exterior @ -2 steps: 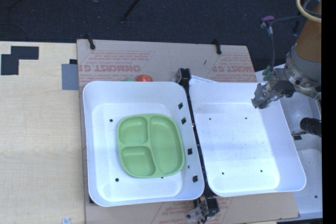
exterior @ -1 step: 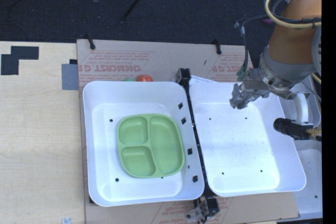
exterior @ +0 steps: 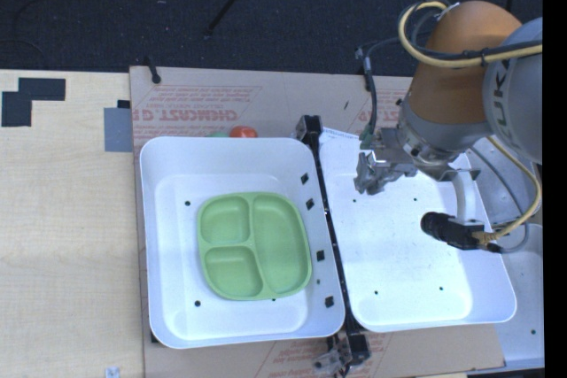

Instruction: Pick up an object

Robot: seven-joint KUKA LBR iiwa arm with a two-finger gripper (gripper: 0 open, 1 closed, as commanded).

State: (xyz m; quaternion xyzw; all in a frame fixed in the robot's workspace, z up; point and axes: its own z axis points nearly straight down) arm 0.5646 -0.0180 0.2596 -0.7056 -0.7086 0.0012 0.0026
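Fingers (exterior: 368, 177) of grey metal hang from the arm (exterior: 456, 57) over the far left part of the right-hand bin (exterior: 492, 301), close to its bare white floor. Whether they are spread or pressed together I cannot tell from this slant.

A green plate (exterior: 254, 245) lies flat in the left-hand bin (exterior: 164, 314), a little nearer the front than the middle of its floor, well apart from the fingers. It is a rounded rectangle of smooth, matte plastic, moulded into three shallow wells: two smaller ones on its left side, one behind the other, and a longer one along its right.

Both bins are shallow trays of glossy white plastic with rounded corners and sloping walls, their floors marked by a few small dark dots. A black strip (exterior: 330, 235) runs between them where their rims meet.

Beyond the far rim of the left-hand bin a small red round thing (exterior: 244, 133) peeps up, outside the bin. The bins sit on a brown cardboard sheet (exterior: 195, 106) with red printed lettering, which lies on a pale wood-grain table (exterior: 62, 235).
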